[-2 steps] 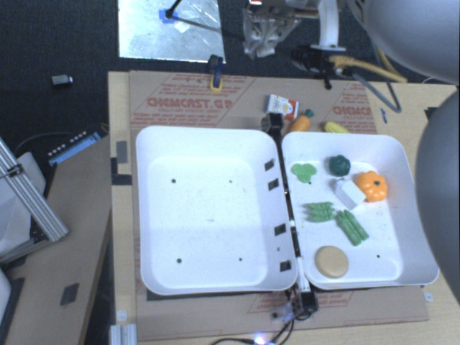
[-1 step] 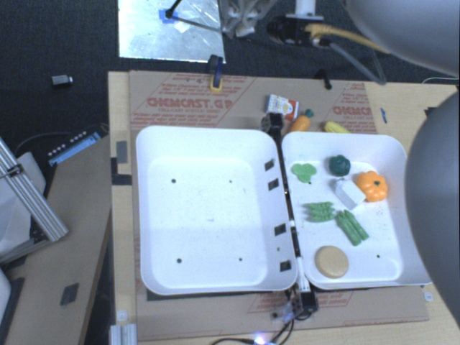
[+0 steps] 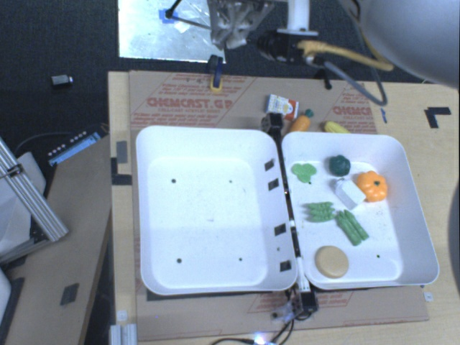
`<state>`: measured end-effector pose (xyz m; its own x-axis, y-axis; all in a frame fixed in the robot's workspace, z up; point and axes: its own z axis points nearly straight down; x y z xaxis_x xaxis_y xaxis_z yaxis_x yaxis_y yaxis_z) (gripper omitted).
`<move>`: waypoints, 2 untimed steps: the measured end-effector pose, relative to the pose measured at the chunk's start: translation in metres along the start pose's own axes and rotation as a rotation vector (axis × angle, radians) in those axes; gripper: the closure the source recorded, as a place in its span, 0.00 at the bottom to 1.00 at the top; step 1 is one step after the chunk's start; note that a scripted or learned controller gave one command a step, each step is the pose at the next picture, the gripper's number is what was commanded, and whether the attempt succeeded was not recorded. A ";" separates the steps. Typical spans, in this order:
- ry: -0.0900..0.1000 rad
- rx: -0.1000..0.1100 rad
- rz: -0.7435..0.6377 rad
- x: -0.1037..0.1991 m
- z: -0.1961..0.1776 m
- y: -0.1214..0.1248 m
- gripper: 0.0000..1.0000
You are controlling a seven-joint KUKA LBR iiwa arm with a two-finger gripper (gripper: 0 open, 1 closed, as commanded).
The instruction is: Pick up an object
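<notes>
Hand: above the counter's far edge, well outside both bins, grip state unclear | Objects: orange pumpkin touching white block, right bin | Risk: tight clustering could cause a glancing, failed grasp.

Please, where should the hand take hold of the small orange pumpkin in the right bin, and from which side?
Probably from above, closing across the orange pumpkin along the near-far line: its round body offers free sides there, while the white block touches its left flank and the right bin wall lies to its right.
</notes>
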<state>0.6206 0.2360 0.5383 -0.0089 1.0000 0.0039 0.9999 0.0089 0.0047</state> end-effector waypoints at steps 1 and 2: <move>-0.004 0.003 0.008 -0.003 0.005 0.049 1.00; -0.004 0.003 0.003 -0.002 0.003 0.048 1.00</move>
<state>0.6682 0.2341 0.5351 -0.0061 1.0000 -0.0003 1.0000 0.0061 0.0016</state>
